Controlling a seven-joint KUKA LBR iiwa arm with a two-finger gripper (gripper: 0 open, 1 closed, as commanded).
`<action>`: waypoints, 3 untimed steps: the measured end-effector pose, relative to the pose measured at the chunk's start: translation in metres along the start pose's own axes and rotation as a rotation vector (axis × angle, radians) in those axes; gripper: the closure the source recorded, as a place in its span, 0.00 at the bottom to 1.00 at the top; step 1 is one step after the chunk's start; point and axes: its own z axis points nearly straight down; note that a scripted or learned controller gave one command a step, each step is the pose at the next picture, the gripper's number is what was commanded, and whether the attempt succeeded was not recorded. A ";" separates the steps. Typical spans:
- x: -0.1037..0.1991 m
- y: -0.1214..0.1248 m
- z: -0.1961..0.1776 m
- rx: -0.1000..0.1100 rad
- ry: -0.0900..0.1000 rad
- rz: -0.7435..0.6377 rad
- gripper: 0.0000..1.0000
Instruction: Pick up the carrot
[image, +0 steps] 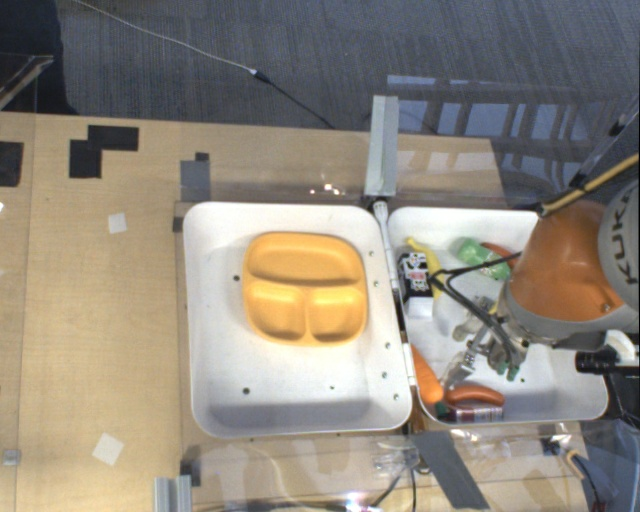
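Observation:
The carrot (426, 381) is an orange tapered piece lying along the left wall of the right bin (560, 408), near its front left corner. My gripper (462, 372) hangs low over that corner, just right of the carrot and directly above a red sausage-like item (472, 396). Nothing visibly sits in the gripper. The grey arm with its orange band (565, 268) reaches in from the right and hides much of the bin's right half.
The left bin (215, 330) holds a yellow divided plate (304, 286). In the right bin, a green item (482, 253) lies at the back, and a small black, white and yellow object (415, 272) sits by the left wall. Black cables (462, 290) run from the arm.

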 end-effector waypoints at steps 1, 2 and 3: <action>-0.002 0.000 0.022 0.000 -0.005 -0.001 0.00; -0.001 0.004 0.012 -0.004 -0.001 -0.014 1.00; -0.003 0.000 0.011 0.000 -0.006 -0.010 0.00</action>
